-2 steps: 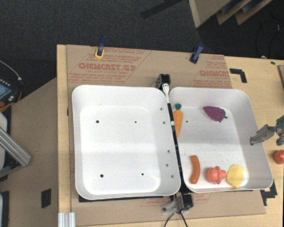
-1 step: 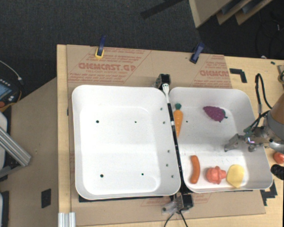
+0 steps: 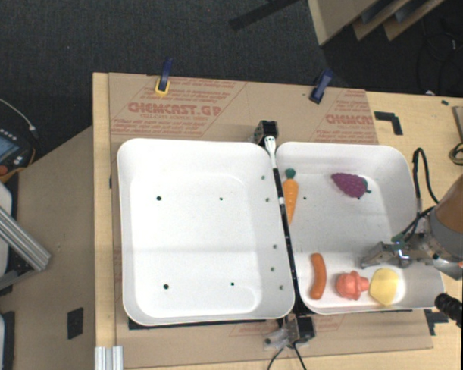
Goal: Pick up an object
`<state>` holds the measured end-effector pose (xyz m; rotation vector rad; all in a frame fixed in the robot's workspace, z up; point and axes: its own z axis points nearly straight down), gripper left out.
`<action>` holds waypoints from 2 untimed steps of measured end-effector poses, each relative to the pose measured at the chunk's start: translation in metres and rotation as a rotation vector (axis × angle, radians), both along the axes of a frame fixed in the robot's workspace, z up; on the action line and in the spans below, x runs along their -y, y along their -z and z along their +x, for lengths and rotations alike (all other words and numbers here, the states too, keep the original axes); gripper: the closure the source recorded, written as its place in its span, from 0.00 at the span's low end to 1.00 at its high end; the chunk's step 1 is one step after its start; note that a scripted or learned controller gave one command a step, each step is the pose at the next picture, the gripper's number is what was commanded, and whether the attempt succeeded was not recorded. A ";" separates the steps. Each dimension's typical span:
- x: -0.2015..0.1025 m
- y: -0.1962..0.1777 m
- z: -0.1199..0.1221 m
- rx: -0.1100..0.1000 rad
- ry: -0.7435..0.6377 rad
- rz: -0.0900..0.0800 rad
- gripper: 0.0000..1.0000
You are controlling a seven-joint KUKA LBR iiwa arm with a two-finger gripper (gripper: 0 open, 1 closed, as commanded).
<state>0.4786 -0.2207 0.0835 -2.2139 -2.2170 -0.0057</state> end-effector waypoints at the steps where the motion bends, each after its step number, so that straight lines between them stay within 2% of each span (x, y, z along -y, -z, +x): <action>1: -0.080 -0.001 0.053 0.008 -0.009 -0.006 0.00; 2: 0.010 -0.097 0.054 0.014 0.007 -0.018 0.00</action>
